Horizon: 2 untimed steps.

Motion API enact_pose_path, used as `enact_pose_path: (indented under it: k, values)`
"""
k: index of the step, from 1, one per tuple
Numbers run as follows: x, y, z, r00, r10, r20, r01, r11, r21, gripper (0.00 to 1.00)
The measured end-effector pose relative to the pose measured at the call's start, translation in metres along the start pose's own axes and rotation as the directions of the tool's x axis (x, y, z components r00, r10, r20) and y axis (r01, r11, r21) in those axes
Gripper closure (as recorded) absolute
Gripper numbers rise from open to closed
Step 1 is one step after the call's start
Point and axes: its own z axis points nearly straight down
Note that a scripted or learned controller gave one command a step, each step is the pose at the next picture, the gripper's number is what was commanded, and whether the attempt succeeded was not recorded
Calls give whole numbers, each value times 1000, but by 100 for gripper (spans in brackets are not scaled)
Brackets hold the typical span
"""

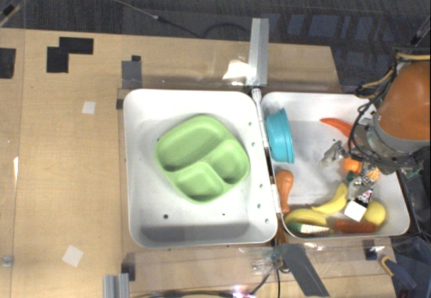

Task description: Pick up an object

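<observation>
Hand (350,167) low in right bin (303,104), bananas (323,209) just below it

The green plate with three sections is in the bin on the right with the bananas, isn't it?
Not quite. The green plate does have three sections, but the camera view shows it in the left bin. The bananas lie in the right bin, close to the robot's hand.
</observation>
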Motion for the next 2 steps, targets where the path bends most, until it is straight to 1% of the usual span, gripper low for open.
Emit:
enact_pose_path:
  k: [1,2]
  values:
    - [-11,-12,23,1000,-3,9,3,1000,12,0]
    - [13,14,38,998,55,8,-55,998,6,0]
